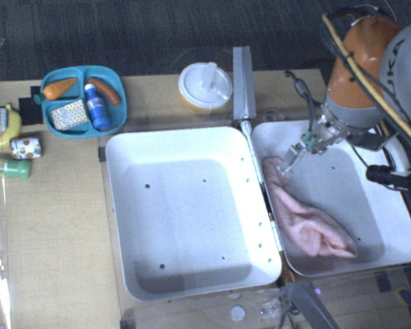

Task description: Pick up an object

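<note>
Two white bins (182,144), one pink cloth (309,222) (right bin), one teal tray (83,99), one lidded cup (205,86)

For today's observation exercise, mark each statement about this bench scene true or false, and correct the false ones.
1. The pink cloth lies in the right bin. True.
2. The left bin holds a banana. False: the banana lies on the bench, left of the blue tray.
3. The gripper is over the right bin, by the cloth's upper end. True.
4. The blue tray sits inside the left bin. False: it stands on the bench beyond that bin.
5. A white lidded cup stands beyond the bins. True.
</note>
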`<state>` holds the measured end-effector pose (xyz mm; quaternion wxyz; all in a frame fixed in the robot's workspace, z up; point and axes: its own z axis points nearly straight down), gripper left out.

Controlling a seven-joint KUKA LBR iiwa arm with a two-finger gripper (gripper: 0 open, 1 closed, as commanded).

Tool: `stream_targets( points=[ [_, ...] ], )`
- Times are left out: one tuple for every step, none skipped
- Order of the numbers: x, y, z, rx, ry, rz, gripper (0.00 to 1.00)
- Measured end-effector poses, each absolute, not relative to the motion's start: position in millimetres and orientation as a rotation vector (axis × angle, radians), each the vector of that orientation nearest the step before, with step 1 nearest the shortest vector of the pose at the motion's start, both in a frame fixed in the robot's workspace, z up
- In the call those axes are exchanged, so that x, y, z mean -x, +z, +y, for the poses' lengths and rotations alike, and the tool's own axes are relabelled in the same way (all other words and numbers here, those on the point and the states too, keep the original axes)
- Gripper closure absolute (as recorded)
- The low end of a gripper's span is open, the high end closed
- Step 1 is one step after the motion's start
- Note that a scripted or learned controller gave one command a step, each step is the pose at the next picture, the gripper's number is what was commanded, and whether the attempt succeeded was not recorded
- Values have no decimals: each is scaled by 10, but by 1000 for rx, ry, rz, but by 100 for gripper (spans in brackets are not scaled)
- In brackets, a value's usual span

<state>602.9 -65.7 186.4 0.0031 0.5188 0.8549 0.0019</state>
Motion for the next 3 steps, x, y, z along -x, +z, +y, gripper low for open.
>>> stream_targets(
  points=[
    [-5633,1665,-1120,-1801,1,2572,0],
    [-5513,895,-1836,-1629,6,2671,0],
    [-5702,898,-1067,-1275,5,2856,0]
  ],
)
